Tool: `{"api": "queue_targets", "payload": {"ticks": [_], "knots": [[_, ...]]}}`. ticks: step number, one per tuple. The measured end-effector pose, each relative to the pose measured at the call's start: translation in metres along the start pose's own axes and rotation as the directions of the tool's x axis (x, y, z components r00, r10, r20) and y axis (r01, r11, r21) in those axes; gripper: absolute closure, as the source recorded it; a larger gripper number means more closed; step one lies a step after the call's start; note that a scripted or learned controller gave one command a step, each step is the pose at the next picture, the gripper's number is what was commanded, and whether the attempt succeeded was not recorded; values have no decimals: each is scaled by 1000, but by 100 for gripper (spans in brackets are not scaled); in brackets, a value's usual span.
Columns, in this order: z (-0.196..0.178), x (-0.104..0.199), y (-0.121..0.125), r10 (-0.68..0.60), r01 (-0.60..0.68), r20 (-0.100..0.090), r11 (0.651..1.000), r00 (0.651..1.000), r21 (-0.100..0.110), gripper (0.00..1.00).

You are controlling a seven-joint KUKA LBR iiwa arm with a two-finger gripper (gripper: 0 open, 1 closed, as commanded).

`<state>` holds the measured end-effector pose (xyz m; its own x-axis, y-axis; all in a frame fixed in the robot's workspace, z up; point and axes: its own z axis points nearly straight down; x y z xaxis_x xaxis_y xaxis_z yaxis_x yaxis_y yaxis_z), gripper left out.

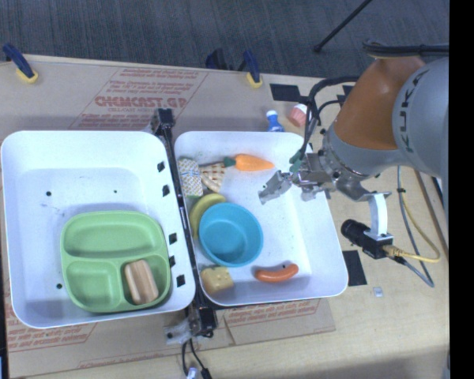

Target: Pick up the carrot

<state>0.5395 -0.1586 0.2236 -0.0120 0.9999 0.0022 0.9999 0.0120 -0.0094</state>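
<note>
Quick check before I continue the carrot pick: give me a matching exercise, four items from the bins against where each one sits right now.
Items:
1. carrot
2. blue bowl
3. sausage
4. green tray

Places:
A. left bin
B. right bin, far edge, left of the gripper
C. right bin, near edge
D. right bin, middle

Pairs: 1-B, 2-D, 3-C, 4-A

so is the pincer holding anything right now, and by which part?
Nothing is held. The pincer hangs open above the right white bin, apart from the orange toy carrot with a green top, which lies near the bin's far wall.
</note>
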Motion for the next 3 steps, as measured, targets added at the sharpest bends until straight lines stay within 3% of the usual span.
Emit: {"api": "queue_targets", "payload": {"ticks": [1, 2, 3], "knots": [[-14, -9, 58, -52, 52, 3, 999, 999, -6, 0], [107, 3, 110, -28, 28, 1, 1000, 1000, 10, 0], [116, -54, 117, -30, 30, 3, 1000, 1000, -2, 0]]}}
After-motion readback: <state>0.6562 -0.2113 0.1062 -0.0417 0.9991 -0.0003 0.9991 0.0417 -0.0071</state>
